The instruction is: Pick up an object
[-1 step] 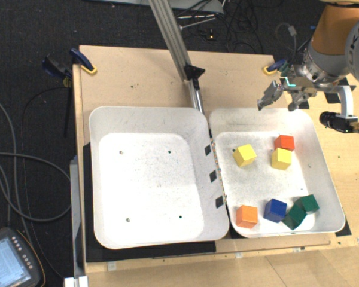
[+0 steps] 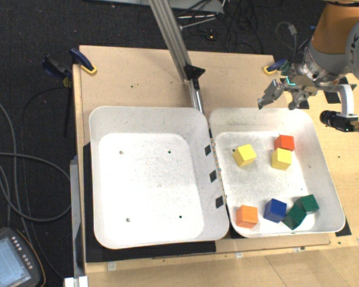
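Orange block (image 2: 246, 216) sits nearest; the pincer (image 2: 282, 94), fingers apart and holding nothing, should descend squarely over one well-separated block.

Two shallow white plastic bins (image 2: 107, 130): matt, finely speckled. Pale wooden bench top (image 2: 137, 76): smooth, unvarnished look. Small coloured cubes, e.g. yellow cube (image 2: 245, 155), blue cube (image 2: 275, 210): smooth, matt. Slanted silver metal rail (image 2: 167, 26): brushed sheen. Dark floor (image 2: 30, 34): rough, carpet-like.
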{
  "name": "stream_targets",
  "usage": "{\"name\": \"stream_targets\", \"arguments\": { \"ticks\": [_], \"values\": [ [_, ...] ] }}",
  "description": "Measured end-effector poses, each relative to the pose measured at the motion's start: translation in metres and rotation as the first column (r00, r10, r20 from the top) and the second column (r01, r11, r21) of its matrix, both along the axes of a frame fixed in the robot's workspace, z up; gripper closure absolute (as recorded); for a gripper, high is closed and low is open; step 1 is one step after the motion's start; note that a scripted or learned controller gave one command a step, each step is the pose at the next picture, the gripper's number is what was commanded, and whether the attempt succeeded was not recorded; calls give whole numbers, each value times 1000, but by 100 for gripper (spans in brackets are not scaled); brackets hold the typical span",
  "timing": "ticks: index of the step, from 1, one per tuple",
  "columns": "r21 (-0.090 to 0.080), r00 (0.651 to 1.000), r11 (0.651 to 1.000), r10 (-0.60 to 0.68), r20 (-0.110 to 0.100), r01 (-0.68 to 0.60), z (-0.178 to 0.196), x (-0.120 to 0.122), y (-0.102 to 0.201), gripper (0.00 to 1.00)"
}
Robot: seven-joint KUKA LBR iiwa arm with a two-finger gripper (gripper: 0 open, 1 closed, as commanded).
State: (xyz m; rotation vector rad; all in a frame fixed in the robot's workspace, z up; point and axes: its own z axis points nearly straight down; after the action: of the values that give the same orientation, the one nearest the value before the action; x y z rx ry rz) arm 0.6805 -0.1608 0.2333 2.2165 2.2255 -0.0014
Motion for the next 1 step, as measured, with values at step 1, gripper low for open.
{"name": "stream_targets", "arguments": {
  "ticks": [1],
  "values": [
    [1, 1000, 1000, -3, -6, 3, -63, -6, 2, 0]
  ]
}}
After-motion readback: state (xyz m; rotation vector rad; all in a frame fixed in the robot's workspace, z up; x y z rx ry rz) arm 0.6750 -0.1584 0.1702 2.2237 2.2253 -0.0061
